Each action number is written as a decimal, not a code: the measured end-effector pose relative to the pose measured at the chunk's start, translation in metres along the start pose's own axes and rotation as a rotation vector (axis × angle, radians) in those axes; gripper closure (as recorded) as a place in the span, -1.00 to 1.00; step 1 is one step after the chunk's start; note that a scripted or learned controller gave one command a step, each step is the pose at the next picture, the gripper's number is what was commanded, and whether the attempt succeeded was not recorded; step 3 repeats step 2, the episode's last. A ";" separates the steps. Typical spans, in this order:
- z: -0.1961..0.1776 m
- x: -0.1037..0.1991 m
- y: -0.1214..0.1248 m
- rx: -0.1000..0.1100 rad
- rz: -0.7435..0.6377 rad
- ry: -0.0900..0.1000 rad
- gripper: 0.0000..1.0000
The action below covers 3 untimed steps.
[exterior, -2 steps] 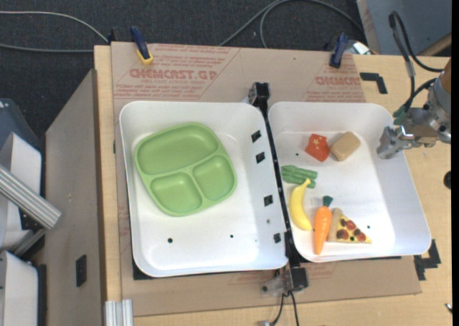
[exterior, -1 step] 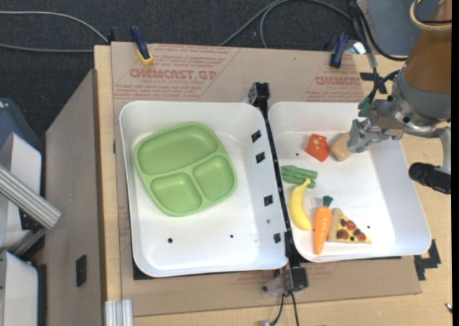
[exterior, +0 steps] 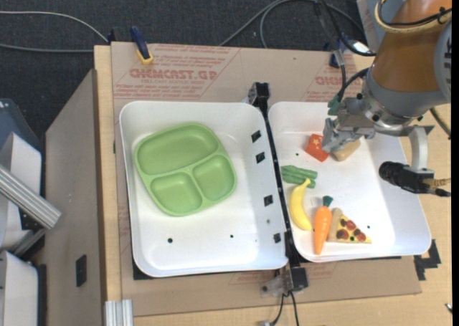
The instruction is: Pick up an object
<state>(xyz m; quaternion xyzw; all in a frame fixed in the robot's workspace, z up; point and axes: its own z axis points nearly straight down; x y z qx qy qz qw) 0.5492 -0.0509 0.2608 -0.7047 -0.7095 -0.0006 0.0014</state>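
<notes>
My gripper (exterior: pixel 336 142) hangs low over the back of the right bin (exterior: pixel 387 210), reaching in from the right. Directly beside it lie a small red block (exterior: pixel 316 147) on its left and a tan piece (exterior: pixel 346 150) under its tips. Whether anything sits between the fingers is hidden by the wrist. Further forward in the same bin lie a green bean pod (exterior: pixel 298 173), a yellow banana (exterior: pixel 299 205), an orange carrot (exterior: pixel 322 226) and a pizza slice (exterior: pixel 350 229).
The left bin (exterior: pixel 136 238) holds a green three-compartment plate (exterior: pixel 186 168). A black divider rail (exterior: pixel 271 174) with clips runs between the bins. Cables trail across the dark floor behind the bench.
</notes>
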 end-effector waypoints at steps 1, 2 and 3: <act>0.010 0.055 0.017 -0.003 0.000 -0.001 1.00; 0.034 0.109 0.016 0.005 0.001 0.000 1.00; 0.034 0.109 0.016 0.005 0.001 0.000 1.00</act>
